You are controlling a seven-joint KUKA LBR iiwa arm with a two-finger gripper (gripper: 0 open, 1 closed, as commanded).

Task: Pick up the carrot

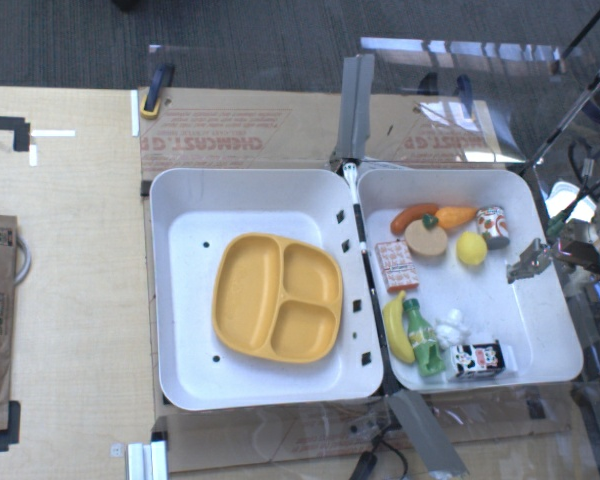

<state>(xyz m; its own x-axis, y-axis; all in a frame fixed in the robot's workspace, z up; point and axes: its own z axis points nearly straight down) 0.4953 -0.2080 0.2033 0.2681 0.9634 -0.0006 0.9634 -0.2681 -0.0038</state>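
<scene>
Pale wood bench [60, 268] – dark carpet [280, 18] behind – carrot [455, 216] in right bin [555, 348]

one fixed camera hangs above the bench and looks down at a slant, tilted toward twelve o'clock, where dark floor shows beyond the bench edge. it sits far enough back to take in both bins whole: the left bin [165, 298] just toward nine o'clock of centre, the right bin [540, 313] toward three o'clock. the bench top [70, 268] runs out to nine o'clock. the gripper [530, 263] enters at three o'clock.
</scene>
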